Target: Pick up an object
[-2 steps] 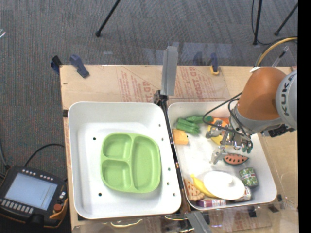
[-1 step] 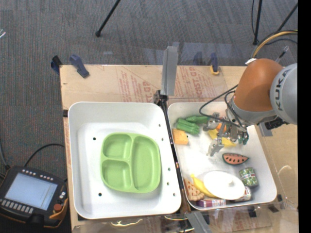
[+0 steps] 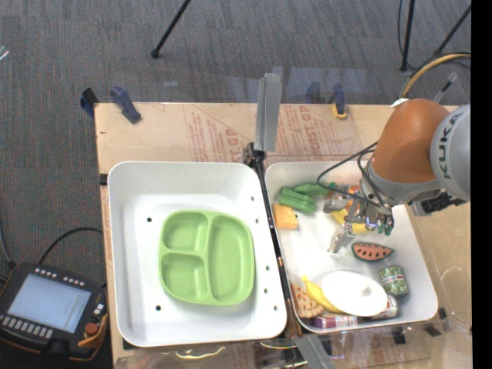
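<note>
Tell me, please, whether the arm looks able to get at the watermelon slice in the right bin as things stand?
Probably yes. The watermelon slice lies flat on bare bin floor with nothing on top of it, and the pincer hangs just beside it. The green can nearby sits apart from it.

Wood counter (image 3: 192, 129) carries two white bins; left bin (image 3: 131, 198) holds a green divided plate (image 3: 206, 257). Blue clamp (image 3: 123, 104) at 11 o'clock. Handheld control pad (image 3: 50, 307) on the carpet at 8 o'clock.
</note>
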Controlling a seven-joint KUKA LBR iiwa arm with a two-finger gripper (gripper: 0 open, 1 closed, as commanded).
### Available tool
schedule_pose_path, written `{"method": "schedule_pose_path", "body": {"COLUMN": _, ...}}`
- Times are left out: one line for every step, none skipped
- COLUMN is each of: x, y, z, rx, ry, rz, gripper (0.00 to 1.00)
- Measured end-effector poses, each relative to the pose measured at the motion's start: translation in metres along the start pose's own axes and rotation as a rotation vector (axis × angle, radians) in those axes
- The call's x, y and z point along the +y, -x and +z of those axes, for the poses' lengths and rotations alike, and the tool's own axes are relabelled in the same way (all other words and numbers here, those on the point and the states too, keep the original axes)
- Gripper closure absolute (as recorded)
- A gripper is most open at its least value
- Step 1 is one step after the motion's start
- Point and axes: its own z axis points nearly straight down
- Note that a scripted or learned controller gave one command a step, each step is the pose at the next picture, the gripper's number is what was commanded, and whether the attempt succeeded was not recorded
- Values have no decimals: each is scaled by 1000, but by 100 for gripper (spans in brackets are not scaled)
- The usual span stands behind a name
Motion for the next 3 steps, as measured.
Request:
{"method": "schedule_pose_path", "body": {"x": -47, "y": -51, "z": -1, "rx": -3, "ry": 0, "rz": 163, "gripper": 0}}
{"method": "schedule_pose_path", "body": {"x": -45, "y": -50, "z": -11, "rx": -4, "ry": 0, "rz": 157, "gripper": 100}}
{"method": "schedule_pose_path", "body": {"x": -6, "y": -126, "z": -16, "rx": -19, "ry": 1, "rz": 19, "gripper": 100}}
